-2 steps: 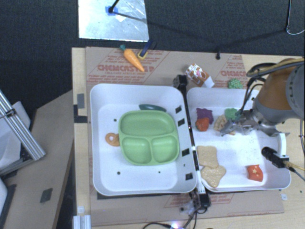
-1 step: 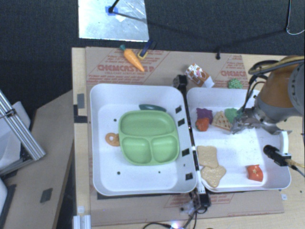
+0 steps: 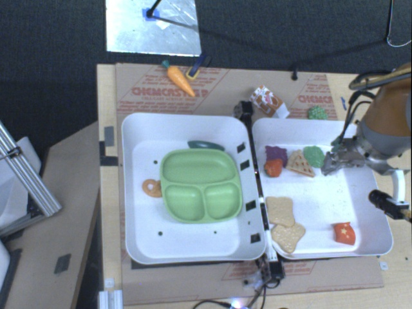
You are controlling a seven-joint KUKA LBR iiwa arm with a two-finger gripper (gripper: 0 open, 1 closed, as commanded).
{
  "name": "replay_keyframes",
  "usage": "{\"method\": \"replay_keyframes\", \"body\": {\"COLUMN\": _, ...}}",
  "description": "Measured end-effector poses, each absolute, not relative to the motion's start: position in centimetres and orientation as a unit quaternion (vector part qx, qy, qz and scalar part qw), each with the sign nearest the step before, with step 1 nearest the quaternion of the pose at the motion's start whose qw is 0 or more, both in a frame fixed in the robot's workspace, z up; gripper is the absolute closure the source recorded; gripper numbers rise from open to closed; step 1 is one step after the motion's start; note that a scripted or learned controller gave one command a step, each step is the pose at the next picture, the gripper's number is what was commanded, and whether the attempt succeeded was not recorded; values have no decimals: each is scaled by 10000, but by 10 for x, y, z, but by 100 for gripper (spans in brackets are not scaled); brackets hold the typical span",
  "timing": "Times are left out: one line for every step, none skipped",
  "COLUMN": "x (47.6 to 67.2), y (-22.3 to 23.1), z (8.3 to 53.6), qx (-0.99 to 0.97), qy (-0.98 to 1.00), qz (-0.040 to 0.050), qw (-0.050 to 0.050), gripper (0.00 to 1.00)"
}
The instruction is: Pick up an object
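Note:
The right white bin (image 3: 360, 201) holds several toy foods: a purple piece (image 3: 277, 153), a red-orange piece (image 3: 273, 168), a tan wedge (image 3: 300, 163), a green piece (image 3: 313, 154), two tan bread slices (image 3: 281, 211) and a red item (image 3: 344, 233). My gripper (image 3: 333, 163) hangs low over the bin's upper right part, just right of the green piece and the wedge. I see nothing held between its fingers.
The left bin (image 3: 138, 140) holds a green divided plate (image 3: 199, 185), a small pretzel (image 3: 152, 188) and a dark green thing (image 3: 206, 145) behind the plate. Outside on the cardboard lie a carrot (image 3: 180, 80), a small carton (image 3: 267, 101) and a green lump (image 3: 317, 113).

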State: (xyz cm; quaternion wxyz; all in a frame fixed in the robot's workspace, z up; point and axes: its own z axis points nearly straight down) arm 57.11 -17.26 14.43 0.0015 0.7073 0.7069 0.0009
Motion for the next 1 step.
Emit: {"method": "replay_keyframes", "body": {"x": 564, "y": -167, "z": 197, "qx": 7057, "qy": 7085, "qz": 12, "qw": 19, "gripper": 100}}
